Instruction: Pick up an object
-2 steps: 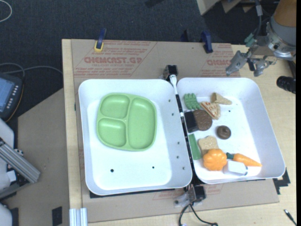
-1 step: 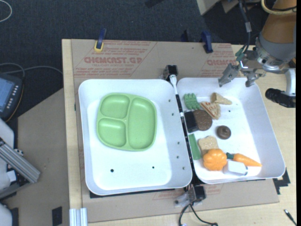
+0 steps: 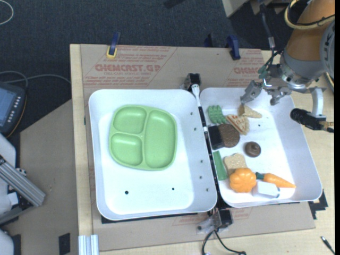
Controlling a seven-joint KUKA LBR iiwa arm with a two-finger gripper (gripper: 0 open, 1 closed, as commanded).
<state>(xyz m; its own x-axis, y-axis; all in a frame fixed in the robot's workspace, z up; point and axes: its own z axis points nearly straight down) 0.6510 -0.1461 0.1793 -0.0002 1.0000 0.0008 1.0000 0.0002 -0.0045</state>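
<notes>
My gripper [image 3: 263, 95] hangs over the far edge of the right bin [image 3: 297, 142], fingers spread open with nothing between them. Just below it lie a pale wedge-shaped piece [image 3: 248, 111] and a tan waffle-like piece [image 3: 239, 123]. Further into the bin sit a green ridged item [image 3: 215, 113], a dark brown round patty [image 3: 229, 135], a small brown donut [image 3: 252, 149], a tan bread slice [image 3: 234, 162], an orange pumpkin-like toy [image 3: 241, 179] and a carrot [image 3: 274, 180].
The left bin [image 3: 106, 185] holds a green divided plate [image 3: 143, 137]. A black divider strip [image 3: 204, 126] runs between the bins, with a black block [image 3: 214, 137] and a green stick [image 3: 219, 164] beside it. Clamps hold the cardboard base at the far edge.
</notes>
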